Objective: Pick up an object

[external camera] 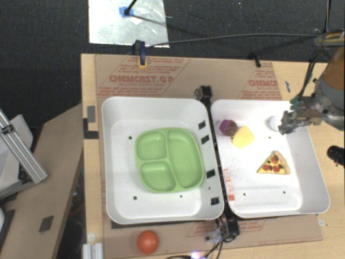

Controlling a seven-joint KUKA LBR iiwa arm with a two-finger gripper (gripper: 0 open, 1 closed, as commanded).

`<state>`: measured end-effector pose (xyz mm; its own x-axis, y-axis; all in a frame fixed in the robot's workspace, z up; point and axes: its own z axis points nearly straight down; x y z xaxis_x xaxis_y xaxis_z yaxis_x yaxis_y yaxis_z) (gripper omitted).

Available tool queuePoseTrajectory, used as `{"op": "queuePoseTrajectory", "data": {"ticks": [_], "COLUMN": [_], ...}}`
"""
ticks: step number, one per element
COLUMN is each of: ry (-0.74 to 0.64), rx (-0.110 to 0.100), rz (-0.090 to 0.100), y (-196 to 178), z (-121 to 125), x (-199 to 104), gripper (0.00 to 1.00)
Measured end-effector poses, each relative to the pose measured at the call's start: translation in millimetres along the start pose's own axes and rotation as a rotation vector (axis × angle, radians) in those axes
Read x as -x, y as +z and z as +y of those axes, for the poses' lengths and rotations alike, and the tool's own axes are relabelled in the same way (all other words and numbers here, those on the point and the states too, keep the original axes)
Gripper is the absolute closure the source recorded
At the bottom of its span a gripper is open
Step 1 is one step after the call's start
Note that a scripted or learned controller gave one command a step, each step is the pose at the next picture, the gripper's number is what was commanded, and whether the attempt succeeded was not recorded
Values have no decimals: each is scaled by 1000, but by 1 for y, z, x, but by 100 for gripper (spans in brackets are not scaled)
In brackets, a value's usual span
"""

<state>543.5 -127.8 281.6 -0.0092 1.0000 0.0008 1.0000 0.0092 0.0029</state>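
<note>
Grey gripper [287,124] over right bin [318,193] far edge, state unclear; arm cut off at frame rt.

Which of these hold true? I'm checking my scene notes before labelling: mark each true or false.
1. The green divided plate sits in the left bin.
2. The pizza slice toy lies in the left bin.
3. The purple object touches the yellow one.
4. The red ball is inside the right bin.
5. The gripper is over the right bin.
1. True: the green divided plate lies in the left bin.
2. False: the pizza slice toy lies in the right bin.
3. True: the purple object rests against the yellow one.
4. False: the red ball sits on the bench outside both bins.
5. True: the gripper is above its upper right part.
</note>
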Motion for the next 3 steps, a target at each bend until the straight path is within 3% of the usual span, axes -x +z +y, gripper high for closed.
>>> {"op": "queuePoseTrajectory", "data": {"ticks": [3], "ry": [-1], "rx": [-1], "rz": [1], "y": [12], "z": [-9], "x": [-158], "gripper": [100]}}
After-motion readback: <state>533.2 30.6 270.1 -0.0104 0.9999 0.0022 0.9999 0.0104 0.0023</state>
